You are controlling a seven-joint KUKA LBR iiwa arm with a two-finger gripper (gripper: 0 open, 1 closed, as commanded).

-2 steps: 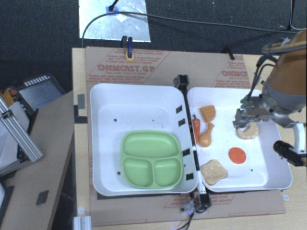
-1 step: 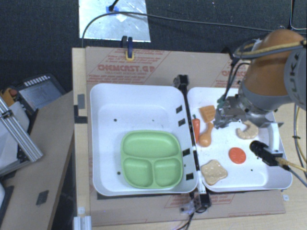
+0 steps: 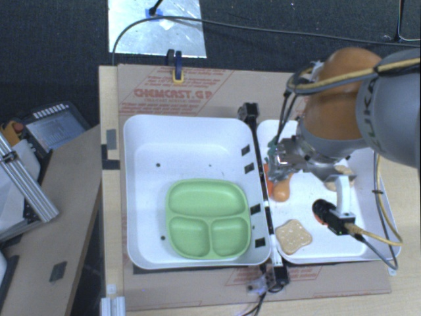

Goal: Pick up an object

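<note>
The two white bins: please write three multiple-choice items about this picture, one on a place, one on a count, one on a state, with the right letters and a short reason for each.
1. Where does the green tray lie?
A. In the left bin
B. In the right bin
C. On the cardboard outside the bins

2. How many compartments does the green tray have?
A. Two
B. Three
C. Five

3. How does the toast-shaped piece lie?
A. Flat on the floor of the right bin, apart from the gripper
B. Leaning against the green tray
C. Stacked on the orange egg-like object

Answers:
1 A, the tray rests on the floor of the left bin, toward its near side.
2 B, one long section lies above two smaller ones.
3 A, it lies flat near the front corner of the right bin, with bare floor around it.
</note>
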